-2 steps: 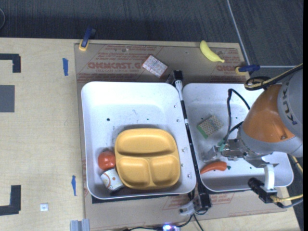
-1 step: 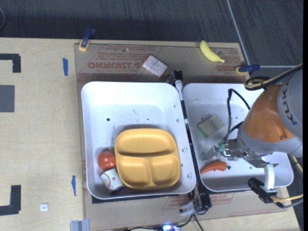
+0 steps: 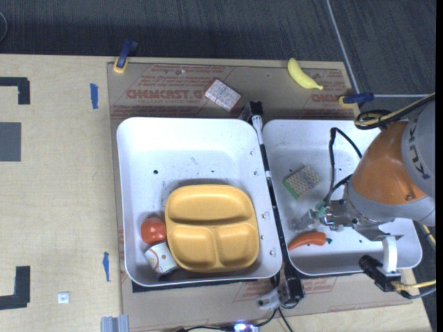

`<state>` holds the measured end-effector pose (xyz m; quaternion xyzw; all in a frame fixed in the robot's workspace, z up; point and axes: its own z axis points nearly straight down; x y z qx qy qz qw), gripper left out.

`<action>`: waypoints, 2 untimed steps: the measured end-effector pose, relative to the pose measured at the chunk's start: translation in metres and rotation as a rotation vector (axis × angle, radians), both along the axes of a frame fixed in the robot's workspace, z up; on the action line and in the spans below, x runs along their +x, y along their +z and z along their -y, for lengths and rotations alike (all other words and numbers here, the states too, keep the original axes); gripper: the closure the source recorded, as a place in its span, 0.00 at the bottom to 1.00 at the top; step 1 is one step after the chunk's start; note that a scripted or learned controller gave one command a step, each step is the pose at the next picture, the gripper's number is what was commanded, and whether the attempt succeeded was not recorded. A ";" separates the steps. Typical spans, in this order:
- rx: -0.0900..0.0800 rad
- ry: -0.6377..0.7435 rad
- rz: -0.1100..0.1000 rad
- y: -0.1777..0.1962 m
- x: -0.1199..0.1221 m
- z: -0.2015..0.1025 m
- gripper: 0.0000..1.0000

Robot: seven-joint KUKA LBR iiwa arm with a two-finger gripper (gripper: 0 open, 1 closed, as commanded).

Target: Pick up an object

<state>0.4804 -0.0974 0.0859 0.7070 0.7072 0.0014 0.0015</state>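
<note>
Carrot (image 3: pixel 306 240), orange, lies on right bin (image 3: pixel 408 254) floor near front wall, not lifted. End effector (image 3: pixel 320 216) low just above it; grip state unclear. Pick not done.

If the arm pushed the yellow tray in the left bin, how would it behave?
The yellow tray looks like rigid moulded plastic, so it would likely slide whole rather than flex. It lies flat, so tipping seems unlikely. It would probably shove the orange ball beside it.
</note>
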 end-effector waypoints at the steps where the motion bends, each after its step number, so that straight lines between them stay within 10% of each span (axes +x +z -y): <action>1: -0.001 -0.001 0.000 0.000 0.000 -0.003 0.00; 2: -0.001 -0.001 0.000 0.000 0.000 -0.005 0.00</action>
